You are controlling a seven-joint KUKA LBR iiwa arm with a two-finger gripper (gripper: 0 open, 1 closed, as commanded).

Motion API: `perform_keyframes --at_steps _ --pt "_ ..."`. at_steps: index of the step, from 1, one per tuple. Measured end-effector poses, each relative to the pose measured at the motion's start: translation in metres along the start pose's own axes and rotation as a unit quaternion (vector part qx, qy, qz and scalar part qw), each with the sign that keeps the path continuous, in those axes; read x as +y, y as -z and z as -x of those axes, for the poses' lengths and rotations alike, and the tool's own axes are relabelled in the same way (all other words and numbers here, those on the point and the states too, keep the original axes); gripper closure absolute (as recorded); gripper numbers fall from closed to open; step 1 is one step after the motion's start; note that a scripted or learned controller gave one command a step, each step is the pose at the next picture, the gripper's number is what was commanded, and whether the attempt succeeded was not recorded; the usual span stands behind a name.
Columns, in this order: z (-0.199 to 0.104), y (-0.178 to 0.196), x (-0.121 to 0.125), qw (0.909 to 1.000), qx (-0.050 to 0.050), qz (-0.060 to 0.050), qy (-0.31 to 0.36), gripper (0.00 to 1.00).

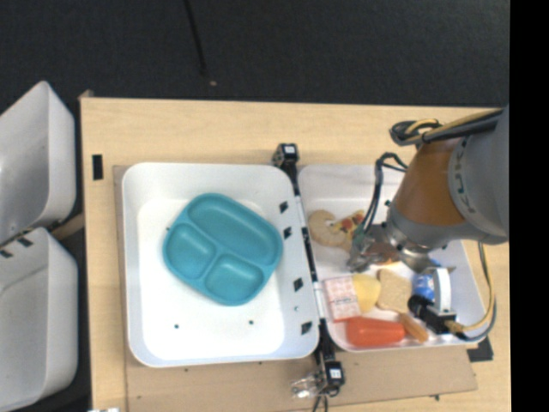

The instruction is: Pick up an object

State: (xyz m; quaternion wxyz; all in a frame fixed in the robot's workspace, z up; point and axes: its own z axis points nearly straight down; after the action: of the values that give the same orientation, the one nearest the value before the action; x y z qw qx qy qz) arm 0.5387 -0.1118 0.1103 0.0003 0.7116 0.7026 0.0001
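The arm, grey with an orange band, reaches in from the right over the right bin point(339, 178). Its gripper point(367, 254) is low among the toy food in the bin's middle. Just left of it lies a tan cookie-like piece point(323, 227) with small red and yellow bits point(350, 224) beside it. Below it sit a yellow wedge point(367, 292), a tan bread slice point(394, 292), a pink-and-white packet point(340, 297) and a red-orange sausage shape point(374, 333). I cannot see anything between the fingers.
The left bin point(137, 316) holds a teal divided plate point(223, 247). A blue-and-white item point(431, 287) lies at the right bin's right side under the arm. Black clips sit on the ridge between the bins. Bare bench surrounds both bins.
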Motion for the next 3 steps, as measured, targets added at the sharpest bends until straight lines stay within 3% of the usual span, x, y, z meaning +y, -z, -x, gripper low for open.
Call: perform_keyframes --at_steps 1,2,3 --pt "-0.003 0.056 -0.007 1.0 0.0 0.002 0.003 1.0" --pt "-0.002 0.118 0.001 1.0 -0.001 0.004 0.008 1.0" --pt "-0.001 0.131 0.002 1.0 0.0 0.001 0.009 1.0"
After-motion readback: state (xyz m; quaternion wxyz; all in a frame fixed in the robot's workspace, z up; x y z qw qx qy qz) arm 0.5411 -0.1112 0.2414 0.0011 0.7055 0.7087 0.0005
